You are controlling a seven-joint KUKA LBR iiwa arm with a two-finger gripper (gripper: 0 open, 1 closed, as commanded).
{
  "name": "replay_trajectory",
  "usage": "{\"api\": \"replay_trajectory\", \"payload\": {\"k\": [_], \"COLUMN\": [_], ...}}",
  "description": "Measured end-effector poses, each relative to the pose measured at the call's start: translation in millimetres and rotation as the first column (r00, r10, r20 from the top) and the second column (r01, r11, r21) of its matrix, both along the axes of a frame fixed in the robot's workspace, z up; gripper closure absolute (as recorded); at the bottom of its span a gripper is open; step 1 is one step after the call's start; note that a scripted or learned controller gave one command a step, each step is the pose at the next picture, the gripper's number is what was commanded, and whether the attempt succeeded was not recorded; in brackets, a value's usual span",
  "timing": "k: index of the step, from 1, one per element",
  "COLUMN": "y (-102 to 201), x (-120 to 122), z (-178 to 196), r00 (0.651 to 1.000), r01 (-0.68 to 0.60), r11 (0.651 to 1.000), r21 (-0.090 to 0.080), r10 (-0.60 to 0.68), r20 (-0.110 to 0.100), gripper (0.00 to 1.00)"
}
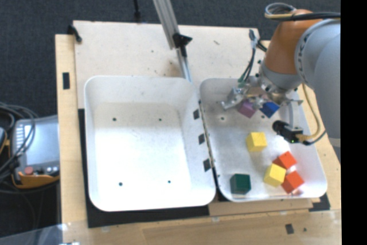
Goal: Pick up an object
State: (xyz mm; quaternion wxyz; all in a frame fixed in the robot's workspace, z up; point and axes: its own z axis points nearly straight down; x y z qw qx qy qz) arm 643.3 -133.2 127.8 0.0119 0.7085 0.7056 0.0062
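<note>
Gripper (pixel 252 99) low over purple block (pixel 247 108), grip unclear

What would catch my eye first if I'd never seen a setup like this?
Probably the big grey arm with its orange band, leaning in from the right over the right bin. Its end effector sits low at that bin's far end, right by a purple block and a blue block. Next, the bright blocks scattered nearer the front: yellow, orange-red and a dark green one.
</note>
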Motion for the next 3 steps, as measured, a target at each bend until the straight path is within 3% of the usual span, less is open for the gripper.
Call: {"api": "replay_trajectory", "payload": {"k": [1, 2, 3], "y": [-2.2, -11.0, -12.7], "x": [1.0, 9.3, 14.0], "z": [10.2, 67.4, 112.3], "r00": [1.000, 1.000, 1.000], "r01": [0.006, 0.001, -0.008], "r11": [1.000, 1.000, 1.000], "r21": [-0.002, 0.006, 0.006], "r10": [-0.006, -0.001, 0.008], "r20": [0.006, -0.018, -0.018], "gripper": [1.00, 1.00, 1.00]}}
